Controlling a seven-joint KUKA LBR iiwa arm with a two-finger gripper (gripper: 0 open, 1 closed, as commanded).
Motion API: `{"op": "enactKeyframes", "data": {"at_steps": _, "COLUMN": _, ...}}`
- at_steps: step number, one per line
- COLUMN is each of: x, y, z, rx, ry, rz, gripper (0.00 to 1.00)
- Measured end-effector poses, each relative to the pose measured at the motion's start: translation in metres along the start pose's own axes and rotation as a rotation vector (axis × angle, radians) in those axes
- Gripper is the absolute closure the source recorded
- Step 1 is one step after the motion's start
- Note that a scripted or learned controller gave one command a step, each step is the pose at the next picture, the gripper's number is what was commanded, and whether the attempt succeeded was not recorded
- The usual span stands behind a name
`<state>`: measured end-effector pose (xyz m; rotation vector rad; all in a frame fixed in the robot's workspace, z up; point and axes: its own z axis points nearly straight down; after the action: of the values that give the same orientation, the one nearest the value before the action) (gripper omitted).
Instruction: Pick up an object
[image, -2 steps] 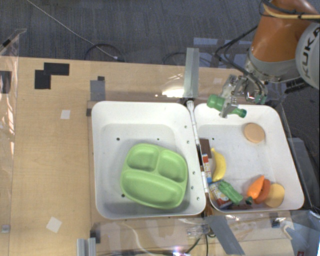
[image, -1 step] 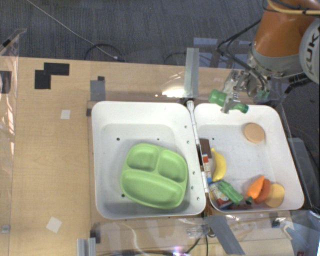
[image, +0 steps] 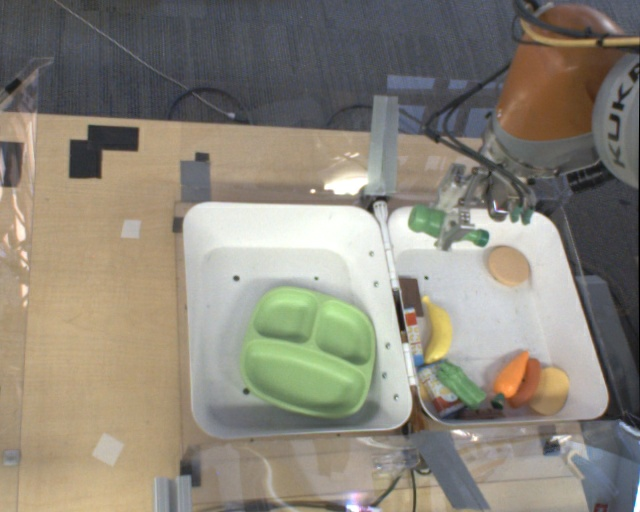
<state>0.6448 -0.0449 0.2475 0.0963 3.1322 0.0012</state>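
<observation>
Green bottle-like obj (image: 430, 220) sits pinched in gripper (image: 455, 222) fingers, raised over right bin (image: 560, 330) back corner; pick looks done, pending secure lift.

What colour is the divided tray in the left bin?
Light green, clear in the camera view: divided tray.

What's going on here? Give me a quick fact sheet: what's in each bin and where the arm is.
left bin: green divided plate
right bin: banana, tan round disc, carrot, green item, yellow fruit
arm: over the right bin's far end
gripper: a green object sits at its tip; grasp unclear
</observation>
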Motion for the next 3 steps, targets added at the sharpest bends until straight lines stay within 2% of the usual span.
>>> {"op": "enactKeyframes", "data": {"at_steps": 1, "x": -0.025, "y": -0.051, "z": -0.048, "rx": 0.001, "ry": -0.005, "rz": 0.302, "gripper": 1.0}}
{"op": "enactKeyframes", "data": {"at_steps": 2, "x": 0.006, "y": -0.033, "z": -0.003, "rx": 0.0, "ry": 0.001, "rz": 0.17, "gripper": 1.0}}
{"op": "enactKeyframes", "data": {"at_steps": 3, "x": -0.019, "y": -0.091, "z": -0.046, "rx": 0.002, "ry": -0.005, "rz": 0.367, "gripper": 1.0}}
